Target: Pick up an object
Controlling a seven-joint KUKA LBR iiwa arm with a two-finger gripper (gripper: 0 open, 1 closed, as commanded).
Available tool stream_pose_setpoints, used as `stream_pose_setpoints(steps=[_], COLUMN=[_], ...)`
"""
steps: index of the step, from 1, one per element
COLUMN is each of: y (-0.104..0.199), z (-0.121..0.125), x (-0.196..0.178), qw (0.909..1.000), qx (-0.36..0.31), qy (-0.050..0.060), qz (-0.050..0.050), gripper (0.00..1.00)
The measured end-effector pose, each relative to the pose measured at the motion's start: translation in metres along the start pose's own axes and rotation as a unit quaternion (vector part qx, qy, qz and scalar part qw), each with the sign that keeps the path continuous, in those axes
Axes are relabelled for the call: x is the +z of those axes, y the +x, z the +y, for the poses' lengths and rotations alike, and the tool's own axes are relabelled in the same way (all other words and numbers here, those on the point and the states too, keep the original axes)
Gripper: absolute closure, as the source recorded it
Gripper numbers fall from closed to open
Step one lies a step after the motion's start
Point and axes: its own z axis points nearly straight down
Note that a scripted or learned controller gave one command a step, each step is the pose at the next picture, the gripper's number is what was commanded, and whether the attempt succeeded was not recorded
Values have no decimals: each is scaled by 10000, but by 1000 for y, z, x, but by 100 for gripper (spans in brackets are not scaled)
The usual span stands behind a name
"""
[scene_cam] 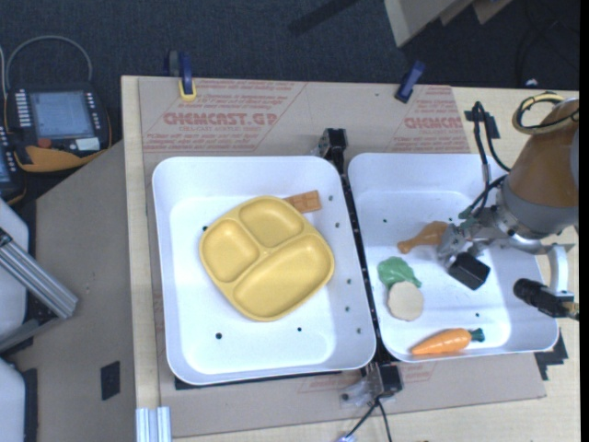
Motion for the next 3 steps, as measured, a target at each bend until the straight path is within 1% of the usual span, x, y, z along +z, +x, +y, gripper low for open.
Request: stream_pose_setpoints(steps=[1,2,3], y=[2,-2,-2], z=[6,-1,0], x=[-44,-91,-109], qw=[10000,10000,10000], qx=[-10,-7,-7], qy=[-22,-26,-17], qz=[-8,-10,-5], gripper=[100,100,100])
